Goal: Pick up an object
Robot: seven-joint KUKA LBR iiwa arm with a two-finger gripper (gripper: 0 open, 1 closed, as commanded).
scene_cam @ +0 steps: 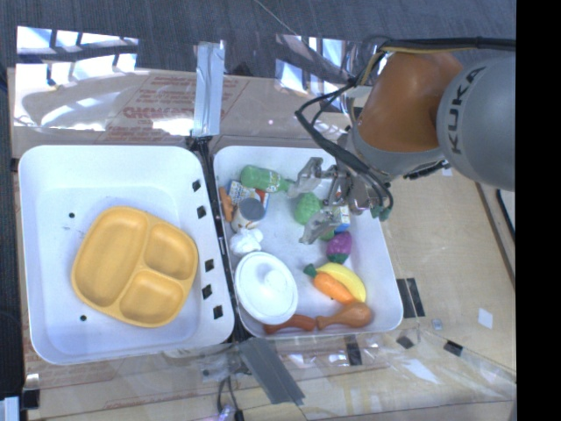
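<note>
My gripper (pixel 313 202) hangs low in the right bin (pixel 379 261), below the grey arm with its orange band. Its two fingers (pixel 309 173) stand apart, one on the far side and one on the near side of a small round green toy (pixel 307 209). The toy rests on the bin floor between them, and the fingers do not look closed on it. Beside the near finger lies a purple toy (pixel 339 246). A yellow banana (pixel 344 279) and an orange piece (pixel 329 287) lie nearer the front.
The right bin also holds a green bottle-like toy (pixel 263 179), a small can (pixel 252 209), a white lidded bowl (pixel 267 286) and a brown drumstick (pixel 326 320). A yellow divided plate (pixel 133 266) lies in the left bin (pixel 53 182). Cables hang from the wrist.
</note>
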